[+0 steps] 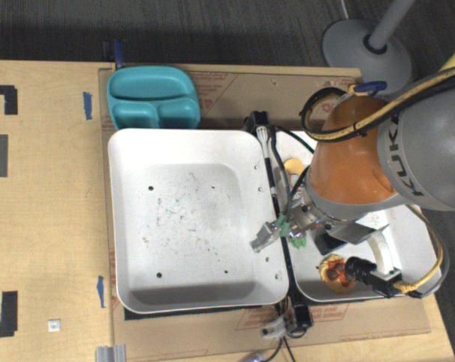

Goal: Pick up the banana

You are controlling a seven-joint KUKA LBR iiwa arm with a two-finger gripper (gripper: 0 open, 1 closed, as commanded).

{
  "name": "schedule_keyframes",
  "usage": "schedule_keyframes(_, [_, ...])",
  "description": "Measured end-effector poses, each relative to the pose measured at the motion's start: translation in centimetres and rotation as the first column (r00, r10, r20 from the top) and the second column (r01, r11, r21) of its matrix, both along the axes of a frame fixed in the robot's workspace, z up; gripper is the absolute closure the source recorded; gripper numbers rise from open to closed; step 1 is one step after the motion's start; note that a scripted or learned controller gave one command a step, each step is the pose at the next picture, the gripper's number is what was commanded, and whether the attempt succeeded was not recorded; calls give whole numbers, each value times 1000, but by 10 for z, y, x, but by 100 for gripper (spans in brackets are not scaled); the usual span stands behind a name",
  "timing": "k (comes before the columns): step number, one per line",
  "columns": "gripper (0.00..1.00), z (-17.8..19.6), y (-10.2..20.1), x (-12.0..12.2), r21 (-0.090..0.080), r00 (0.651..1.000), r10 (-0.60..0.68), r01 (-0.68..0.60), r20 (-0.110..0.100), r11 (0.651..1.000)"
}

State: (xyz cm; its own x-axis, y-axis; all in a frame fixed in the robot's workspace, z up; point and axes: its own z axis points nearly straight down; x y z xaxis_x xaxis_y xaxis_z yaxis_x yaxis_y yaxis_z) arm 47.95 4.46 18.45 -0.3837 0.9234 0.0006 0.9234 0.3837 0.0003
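Reaching in from the right, the grey arm with its orange band (352, 153) covers much of the right shallow white bin (419, 236). The two-finger gripper (266, 236) sits over the right rim of the left shallow white bin (136, 202); its state cannot be told. A pale yellow banana (293, 164) shows partly in the right bin, beside the arm. A teal plastic divided tray (153, 96) lies behind the left bin.
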Motion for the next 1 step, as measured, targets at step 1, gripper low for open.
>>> schedule_keyframes(1, [0,-58,31,6,-1,995,97,-97,8,995])
